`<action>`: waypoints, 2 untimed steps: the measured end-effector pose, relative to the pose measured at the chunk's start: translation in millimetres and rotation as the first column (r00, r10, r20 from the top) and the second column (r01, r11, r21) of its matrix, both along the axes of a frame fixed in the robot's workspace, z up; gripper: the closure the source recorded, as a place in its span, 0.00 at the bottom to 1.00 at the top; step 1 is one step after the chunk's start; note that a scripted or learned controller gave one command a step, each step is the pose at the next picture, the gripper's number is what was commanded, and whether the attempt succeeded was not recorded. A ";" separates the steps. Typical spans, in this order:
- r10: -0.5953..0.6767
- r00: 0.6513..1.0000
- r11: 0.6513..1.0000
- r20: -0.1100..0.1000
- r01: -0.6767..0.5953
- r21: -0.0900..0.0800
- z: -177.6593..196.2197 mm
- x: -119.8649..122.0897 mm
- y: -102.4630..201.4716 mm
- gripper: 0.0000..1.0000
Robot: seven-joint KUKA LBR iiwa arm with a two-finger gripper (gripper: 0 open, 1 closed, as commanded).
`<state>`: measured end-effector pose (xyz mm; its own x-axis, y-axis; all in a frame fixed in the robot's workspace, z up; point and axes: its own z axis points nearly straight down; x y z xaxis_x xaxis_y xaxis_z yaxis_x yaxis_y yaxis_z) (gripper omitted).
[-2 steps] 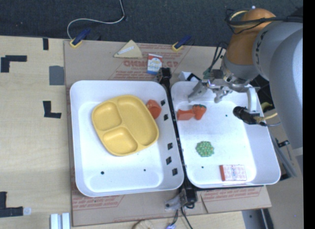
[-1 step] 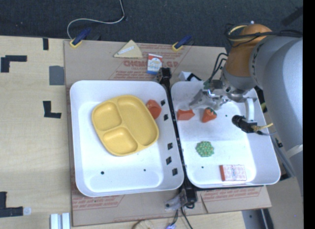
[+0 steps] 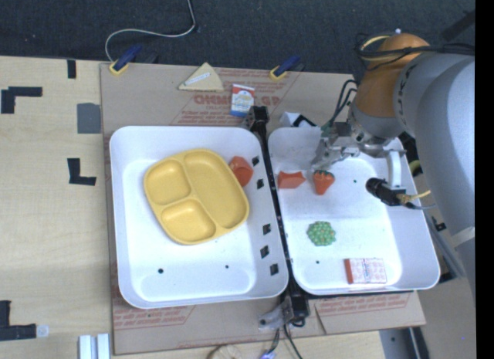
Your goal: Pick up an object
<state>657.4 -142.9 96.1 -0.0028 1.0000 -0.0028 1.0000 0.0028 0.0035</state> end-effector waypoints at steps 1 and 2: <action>0.000 1.000 1.000 0.000 0.000 0.000 -0.2 -0.1 0.0 0.00; -0.001 1.000 1.000 0.001 0.001 0.001 -9.3 -23.2 -8.9 0.00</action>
<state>634.1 -151.8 86.8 -0.0020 1.0000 -0.0014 1.0000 0.0020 0.0047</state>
